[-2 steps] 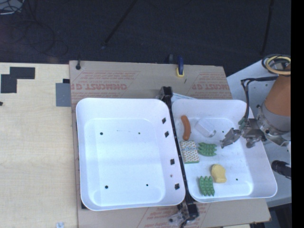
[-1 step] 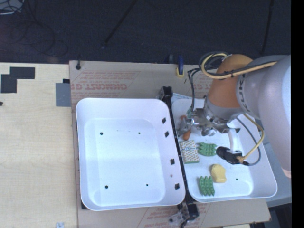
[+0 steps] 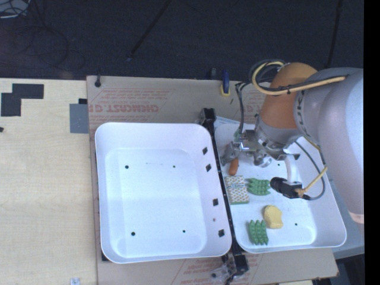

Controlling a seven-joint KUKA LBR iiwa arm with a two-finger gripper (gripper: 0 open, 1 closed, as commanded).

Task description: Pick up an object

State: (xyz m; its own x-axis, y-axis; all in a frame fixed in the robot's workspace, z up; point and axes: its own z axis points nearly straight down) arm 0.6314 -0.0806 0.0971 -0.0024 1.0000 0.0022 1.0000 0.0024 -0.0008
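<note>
From my station I see the tool (image 3: 237,153) low over the right bin (image 3: 329,233), near that bin's far-left corner, with the grey arm (image 3: 332,129) reaching in from the right and looped cables (image 3: 303,189) hanging beneath the wrist. I cannot tell how the tool is set, since the wrist body and its shadow cover it, and I see nothing I could call held. My main worry is a miss: the orange piece (image 3: 233,166) sits just below the tool, close against the divider (image 3: 215,177) between the bins, and a descent slightly off line could strike the bin wall or push the piece aside rather than bracket it. The cables are a second concern, as they trail over the bin floor and could drag the light items when the arm lifts. Beyond the orange piece, further toward me from the tool, lie a patterned square block (image 3: 237,190) and a green ridged piece (image 3: 259,186) touching or nearly touching each other, so a grab there might catch two at once. A yellow lump (image 3: 273,217) and a second green ridged piece (image 3: 257,232) lie well apart from the tool. The left bin (image 3: 110,159) lies across the divider.
</note>
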